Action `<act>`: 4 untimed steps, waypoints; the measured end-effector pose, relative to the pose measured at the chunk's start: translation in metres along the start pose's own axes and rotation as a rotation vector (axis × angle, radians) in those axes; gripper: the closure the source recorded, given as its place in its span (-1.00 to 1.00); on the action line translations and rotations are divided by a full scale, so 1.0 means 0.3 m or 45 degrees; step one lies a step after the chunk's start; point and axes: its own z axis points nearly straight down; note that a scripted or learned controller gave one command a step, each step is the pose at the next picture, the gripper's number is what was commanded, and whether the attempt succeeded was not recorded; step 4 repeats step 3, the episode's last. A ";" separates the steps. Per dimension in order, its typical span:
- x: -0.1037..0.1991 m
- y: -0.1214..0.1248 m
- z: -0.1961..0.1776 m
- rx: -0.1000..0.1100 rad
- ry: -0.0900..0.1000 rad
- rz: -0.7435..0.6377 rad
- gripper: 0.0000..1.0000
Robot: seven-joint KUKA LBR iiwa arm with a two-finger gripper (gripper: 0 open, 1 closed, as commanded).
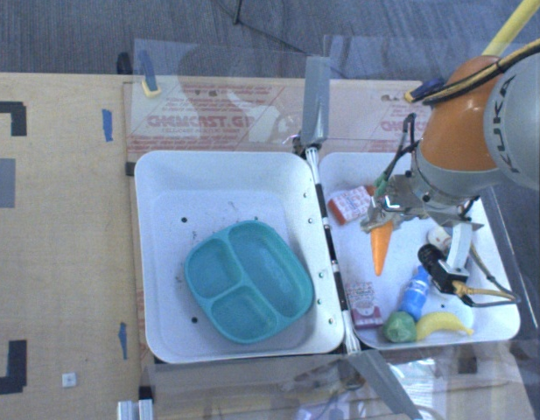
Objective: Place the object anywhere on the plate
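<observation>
While the gripper (385, 220) hangs over the right bin (501, 322) — seemingly clenched on the carrot's (379, 247) top, so it dangles — the plate (248, 281) waits in the left bin (164, 191).

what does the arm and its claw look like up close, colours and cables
The arm is grey with a rounded orange band above the wrist. A yellow hose and dark cables run along it. The claw is a small metallic grey assembly with thin dark wires at its base.
</observation>
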 end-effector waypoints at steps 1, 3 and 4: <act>0.278 -0.059 0.001 0.003 0.003 0.031 1.00; 0.474 -0.049 0.000 -0.001 0.002 -0.179 -1.00; 0.474 -0.049 0.000 -0.001 0.002 -0.179 -1.00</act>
